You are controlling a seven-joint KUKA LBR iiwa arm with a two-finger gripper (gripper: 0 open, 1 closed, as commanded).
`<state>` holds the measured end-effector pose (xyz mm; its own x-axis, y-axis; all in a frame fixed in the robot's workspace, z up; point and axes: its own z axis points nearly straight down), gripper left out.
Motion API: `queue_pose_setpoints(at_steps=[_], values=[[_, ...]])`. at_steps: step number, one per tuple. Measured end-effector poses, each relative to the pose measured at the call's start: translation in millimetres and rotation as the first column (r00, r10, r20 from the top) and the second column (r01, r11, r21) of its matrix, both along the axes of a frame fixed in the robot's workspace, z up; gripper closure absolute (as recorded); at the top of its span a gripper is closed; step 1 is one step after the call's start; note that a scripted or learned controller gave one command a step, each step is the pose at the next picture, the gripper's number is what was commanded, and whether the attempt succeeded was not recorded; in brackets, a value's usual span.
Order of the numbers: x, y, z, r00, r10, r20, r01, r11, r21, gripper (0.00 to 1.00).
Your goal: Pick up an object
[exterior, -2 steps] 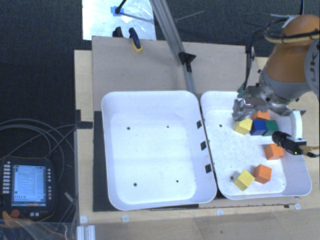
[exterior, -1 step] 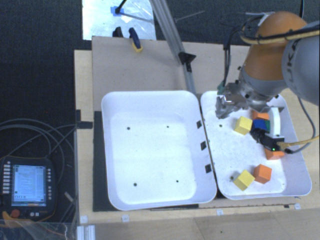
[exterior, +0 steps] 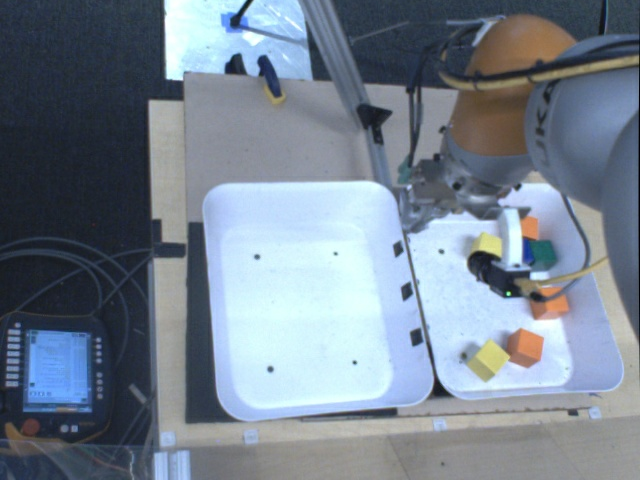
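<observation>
White plastic, faintly speckled, forms the right-hand bin, where the end effector hangs over the far left corner with nothing visibly picked up. Whether it is spread or pressed together cannot be told. Just right of it in the view sit a yellow block and a green block. An orange cube and a yellow cube rest farther off, toward the camera. All look hard-edged and matte. The grasp appears yet to come.

L bin sits just beside R bin, w/ two blocks side by side at R bin's front, block cluster toward its back-right, teach pendant left of bench.
</observation>
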<state>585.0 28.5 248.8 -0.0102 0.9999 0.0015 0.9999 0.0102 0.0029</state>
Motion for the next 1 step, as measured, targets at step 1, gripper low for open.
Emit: queue_pose_setpoints(at_steps=[1], values=[[16.3, 44.8, -8.2, 1.000, 0.000, 0.000, 0.000, 1.000, 0.000, 1.00]])
